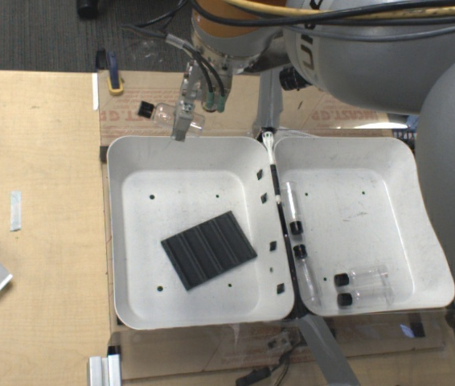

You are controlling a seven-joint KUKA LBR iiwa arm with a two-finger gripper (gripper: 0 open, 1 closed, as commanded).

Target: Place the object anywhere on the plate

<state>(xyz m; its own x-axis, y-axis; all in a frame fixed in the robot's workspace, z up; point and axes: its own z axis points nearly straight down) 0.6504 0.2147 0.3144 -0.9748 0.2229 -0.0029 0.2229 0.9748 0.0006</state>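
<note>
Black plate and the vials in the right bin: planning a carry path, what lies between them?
In the camera view, between the black plate and the vials lie the bins' adjoining rims.

Left shallow white bin (123, 215): one dark ribbed rectangular plate (209, 249), lying flat, askew. Right shallow white bin (408, 207): clear plastic tubes with black caps (356, 288) near front wall. Two-finger gripper (181, 127) above left bin's far rim.

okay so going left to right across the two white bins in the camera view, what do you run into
Left bin → black ribbed plate → clear vials with black caps lying along the right bin's left wall → two clear black-capped vials near the front of the right bin → right bin's far wall.
</note>
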